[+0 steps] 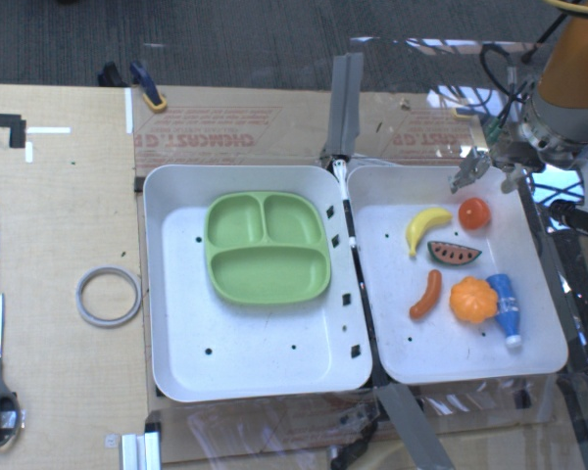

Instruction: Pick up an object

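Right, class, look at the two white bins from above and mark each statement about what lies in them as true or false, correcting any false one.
1. The green divided plate lies in the left bin. True.
2. The toy banana lies in the left bin. False: it lies in the right bin.
3. The watermelon slice lies between the banana and the orange fruit. True.
4. The blue bottle stands upright. False: it lies on its side beside the orange fruit.
5. The tool hangs over the right bin's far edge, near the red tomato. True.
6. The sausage rests on the green plate. False: it lies on the right bin's floor.
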Controlling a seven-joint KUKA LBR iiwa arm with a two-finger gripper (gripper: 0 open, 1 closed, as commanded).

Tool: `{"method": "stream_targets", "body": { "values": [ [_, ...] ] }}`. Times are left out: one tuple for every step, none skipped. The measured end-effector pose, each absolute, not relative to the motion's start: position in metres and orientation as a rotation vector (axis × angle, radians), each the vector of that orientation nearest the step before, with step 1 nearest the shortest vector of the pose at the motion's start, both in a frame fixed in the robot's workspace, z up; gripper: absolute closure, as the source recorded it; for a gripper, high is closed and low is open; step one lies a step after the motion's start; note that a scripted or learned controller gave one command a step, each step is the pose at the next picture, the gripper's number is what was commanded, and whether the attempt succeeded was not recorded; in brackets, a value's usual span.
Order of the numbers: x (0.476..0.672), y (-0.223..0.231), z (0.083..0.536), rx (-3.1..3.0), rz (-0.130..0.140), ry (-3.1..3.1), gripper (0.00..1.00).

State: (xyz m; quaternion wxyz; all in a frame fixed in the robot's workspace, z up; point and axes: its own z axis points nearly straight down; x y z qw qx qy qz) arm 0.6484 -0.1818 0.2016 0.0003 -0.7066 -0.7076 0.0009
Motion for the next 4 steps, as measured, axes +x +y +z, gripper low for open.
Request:
{"method": "stream_targets", "body": {
  "values": [
    [0.659,-0.141,0.093,-2.164,0.000,-2.280,0.00],
    [0.627,-0.114,0.092,-1.908,0.000,-2.496,0.00],
    [0.627,-0.115,0.102,-1.914,0.000,-2.494,1.00],
    [0.627,-0.115,0.102,-1.914,0.000,-2.494,0.00]
  ]
}}
